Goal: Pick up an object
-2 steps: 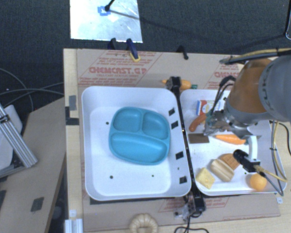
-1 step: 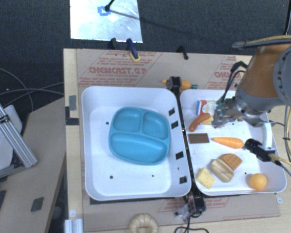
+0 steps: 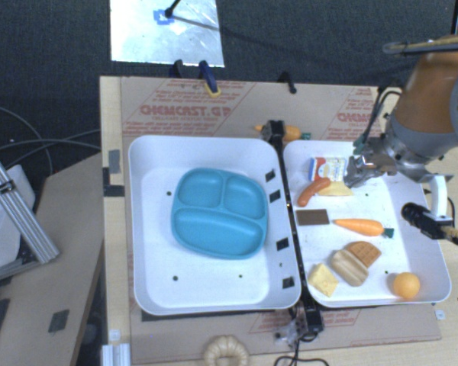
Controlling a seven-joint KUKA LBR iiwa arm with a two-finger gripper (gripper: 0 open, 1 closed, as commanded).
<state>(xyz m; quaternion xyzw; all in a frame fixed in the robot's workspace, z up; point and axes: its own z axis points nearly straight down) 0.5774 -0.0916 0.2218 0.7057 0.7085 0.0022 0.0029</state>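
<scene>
Metal gripper (image 3: 359, 170) hangs low over the upper part of the right white bin (image 3: 435, 269), but the slant view hides whether its jaws are wide or narrow, so I cannot tell. Just beside it on the side toward the left bin lie a pale yellow cheese wedge (image 3: 334, 190), a red sausage (image 3: 313, 191) with its long axis running diagonally, and a white carton (image 3: 327, 167); the orange carrot (image 3: 359, 225) lies nearer the camera, crosswise.

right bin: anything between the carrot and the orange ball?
Camera view: the bread roll sits left of the direct line between carrot and orange ball; the line itself crosses bare bin floor.
</scene>
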